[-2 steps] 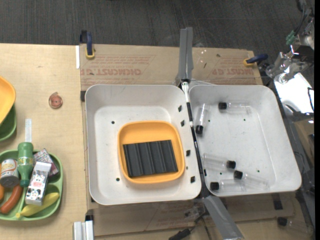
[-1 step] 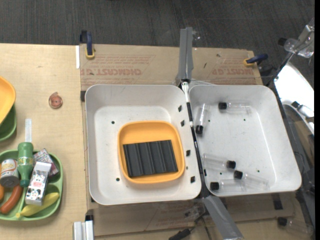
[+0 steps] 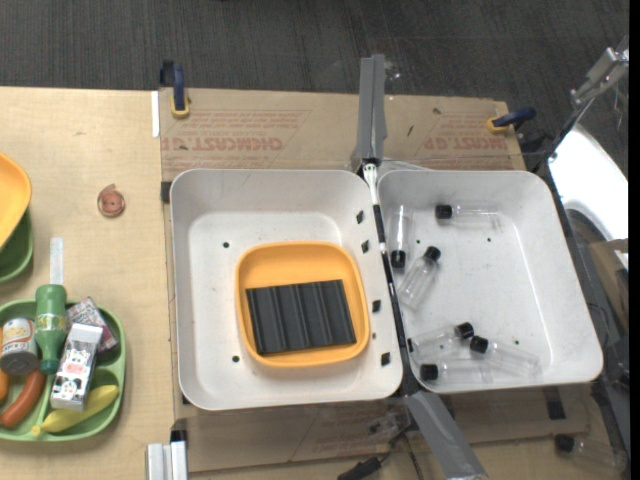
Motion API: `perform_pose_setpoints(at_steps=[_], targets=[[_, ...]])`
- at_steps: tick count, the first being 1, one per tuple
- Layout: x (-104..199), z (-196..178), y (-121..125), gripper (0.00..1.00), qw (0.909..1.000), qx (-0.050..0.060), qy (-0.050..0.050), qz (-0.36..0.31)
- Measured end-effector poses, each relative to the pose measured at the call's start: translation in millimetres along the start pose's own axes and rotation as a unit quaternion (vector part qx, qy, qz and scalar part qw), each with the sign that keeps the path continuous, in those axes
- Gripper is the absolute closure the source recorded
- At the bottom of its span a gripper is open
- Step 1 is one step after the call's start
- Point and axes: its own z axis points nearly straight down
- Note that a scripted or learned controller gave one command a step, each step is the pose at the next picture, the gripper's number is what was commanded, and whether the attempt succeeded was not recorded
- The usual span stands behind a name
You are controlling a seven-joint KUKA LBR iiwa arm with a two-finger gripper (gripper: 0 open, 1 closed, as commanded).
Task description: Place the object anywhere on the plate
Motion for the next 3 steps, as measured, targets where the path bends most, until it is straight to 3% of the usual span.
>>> perform_pose_setpoints(at_steps=[1,2,3], targets=[[-4.8,-24.3,-0.9,0.00,0.9843,-0.001,0.000,-0.177],[-4.6,30.7,-0.9,0.00,0.9228,-0.001,0.000,-0.385],[-3.2,-25.1,-10.1,0.00,0.8757,-0.002,-0.001,-0.483]])
